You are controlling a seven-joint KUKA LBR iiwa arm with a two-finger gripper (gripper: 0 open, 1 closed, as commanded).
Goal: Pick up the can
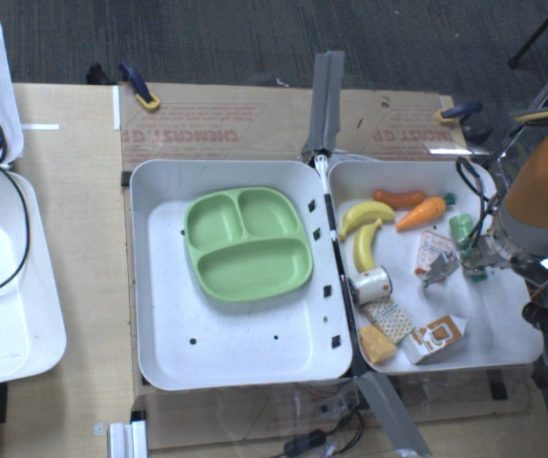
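Observation:
The can (370, 282) is a small silver tin lying on its side near the left wall of the right bin (503, 351), just below the banana (362, 232). My gripper (443, 271) hangs low over the middle of the right bin, to the right of the can and well apart from it, right by a red-and-white packet (432, 248). The grey arm with its orange band (544, 184) comes in from the right edge. Nothing shows between the gripper and the can.
The right bin also holds two carrots (420, 213), a green item (461, 227), a checkered packet (389, 319), a yellow block (377, 344) and a brown-and-white carton (436, 337). A green divided plate (248, 243) lies in the left bin (159, 342).

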